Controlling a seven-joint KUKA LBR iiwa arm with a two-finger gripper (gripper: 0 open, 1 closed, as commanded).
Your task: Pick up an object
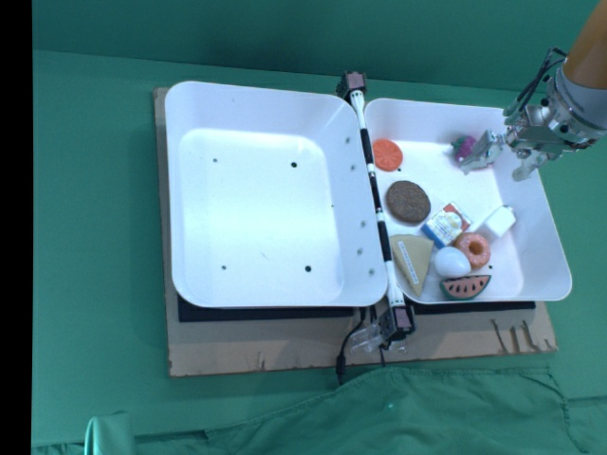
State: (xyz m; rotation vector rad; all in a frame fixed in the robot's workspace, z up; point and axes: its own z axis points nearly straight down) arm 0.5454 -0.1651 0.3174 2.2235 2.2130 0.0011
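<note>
Camera view, looking down at a slant on two white bins set side by side. The left bin (256, 207) fills the centre-left of the frame; the right bin (545, 254) holds all the candidate objects. The gripper (505, 156) hangs at the upper right of the frame, over the far right part of that bin, its two fingers spread apart with nothing between them. Just beside the left finger lies a small pink-and-green toy (464, 146); whether finger and toy touch cannot be told. Lower in the bin, clustered toward the centre of the frame's right half, are an orange disc (387, 154), a brown disc (408, 201), a small printed carton (446, 224), a white block (497, 221), a doughnut (473, 250), a white egg (451, 262), a tan wedge (413, 260) and a watermelon slice (466, 286). Judged risks: the nearest toy sits outside the span of the fingers, so closing here would probably grasp air or nudge it aside; the bin's right wall is near and could foul a descending finger; the crowded lower cluster invites a two-object pinch.
</note>
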